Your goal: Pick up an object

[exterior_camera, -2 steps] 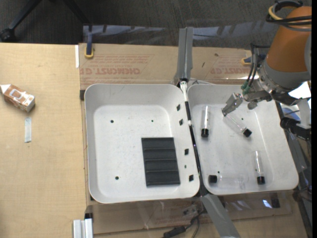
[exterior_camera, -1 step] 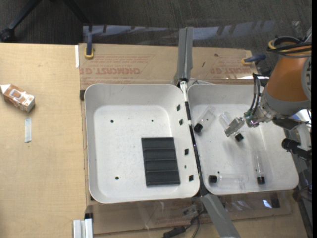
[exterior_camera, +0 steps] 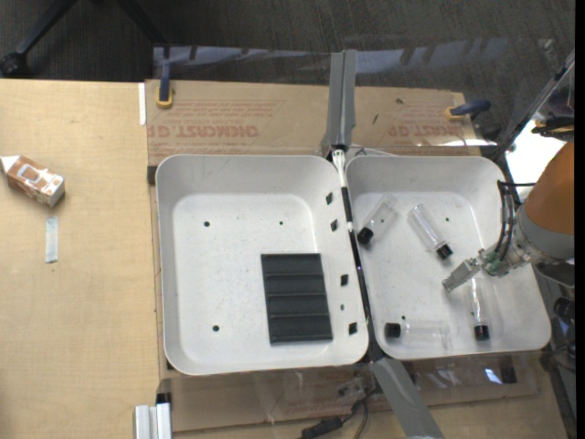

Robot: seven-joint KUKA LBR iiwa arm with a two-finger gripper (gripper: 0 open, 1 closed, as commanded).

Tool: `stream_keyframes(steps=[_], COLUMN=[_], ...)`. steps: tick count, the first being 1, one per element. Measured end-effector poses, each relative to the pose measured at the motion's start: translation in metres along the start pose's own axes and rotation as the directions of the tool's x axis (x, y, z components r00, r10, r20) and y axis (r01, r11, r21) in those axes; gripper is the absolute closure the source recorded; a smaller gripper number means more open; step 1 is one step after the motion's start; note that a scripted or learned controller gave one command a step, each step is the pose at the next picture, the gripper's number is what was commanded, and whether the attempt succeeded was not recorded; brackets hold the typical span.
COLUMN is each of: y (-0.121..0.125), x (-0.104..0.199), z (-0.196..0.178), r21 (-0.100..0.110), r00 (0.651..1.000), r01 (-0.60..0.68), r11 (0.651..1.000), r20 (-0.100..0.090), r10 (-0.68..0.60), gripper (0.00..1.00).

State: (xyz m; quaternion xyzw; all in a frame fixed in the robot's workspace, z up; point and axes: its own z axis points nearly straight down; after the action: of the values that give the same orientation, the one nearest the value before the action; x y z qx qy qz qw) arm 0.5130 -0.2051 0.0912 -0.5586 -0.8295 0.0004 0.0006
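The gripper (exterior_camera: 460,276) hangs low over the right bin (exterior_camera: 430,170), near its right wall, and I cannot tell how it is set or whether it has hold of anything. The arm (exterior_camera: 548,210) leans in over that wall, orange band uppermost. Clear vials with black caps lie scattered in this bin: one (exterior_camera: 476,311) just beside the gripper, another (exterior_camera: 430,230) toward the far edge. A black ribbed block (exterior_camera: 296,297) lies flat in the left bin (exterior_camera: 183,273).

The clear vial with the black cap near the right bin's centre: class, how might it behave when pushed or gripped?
The clear vial lies on its side and looks cylindrical, so it would probably roll. Its clear, smooth-looking body may slip. It looks light for its size.
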Motion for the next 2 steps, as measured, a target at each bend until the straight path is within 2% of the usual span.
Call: stream_keyframes(steps=[1, 2], y=[0.000, 0.033], x=[0.000, 0.082], z=[-0.009, -0.092], r21=[-0.002, -0.002], r00=[1.000, 0.994], r01=[-0.003, 0.109], r11=[1.000, 0.994], r20=[0.001, 0.002], r10=[0.003, -0.109], gripper=[1.00, 1.00])
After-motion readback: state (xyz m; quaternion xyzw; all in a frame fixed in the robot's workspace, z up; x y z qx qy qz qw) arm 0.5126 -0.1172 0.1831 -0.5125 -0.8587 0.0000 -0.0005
